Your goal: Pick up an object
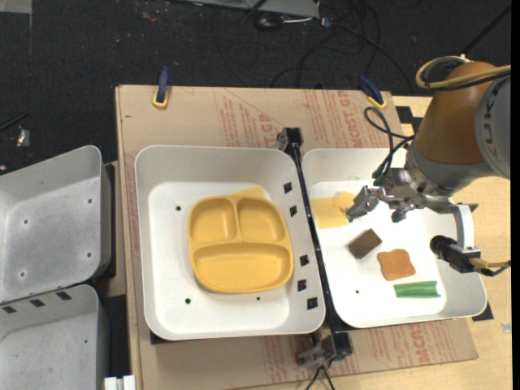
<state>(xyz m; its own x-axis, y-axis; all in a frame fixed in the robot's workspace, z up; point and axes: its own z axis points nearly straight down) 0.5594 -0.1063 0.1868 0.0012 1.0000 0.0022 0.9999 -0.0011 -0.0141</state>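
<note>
Four small things in the right bin [467, 295]: a pale yellow slab [331, 210] just left of the hand [363, 204], touching or nearly touching its tip; a dark brown block [365, 243] just below the hand, apart from it; an orange toast-like piece [396, 264] further below and slightly right, near the block; a green bar [417, 289] lowest of all, well apart from the hand. Hand low over the upper left part of that bin, pointing left toward the slab, dark fingers slightly spread, nothing seen between them; open or closed, hard to tell for sure from this angle. Arm [459, 124] reaching in from the right, orange band above the wrist, cables looping round it. Well to the left of the hand, beyond the black divider [307, 226], the left bin [154, 242] with a yellow sectioned tray [240, 244] lying flat in its middle. Both bins side by side on the brown cardboard-covered table [219, 112], clamps at its far edge. Further left still, grey metal panels [49, 218] on the dark floor.
</note>
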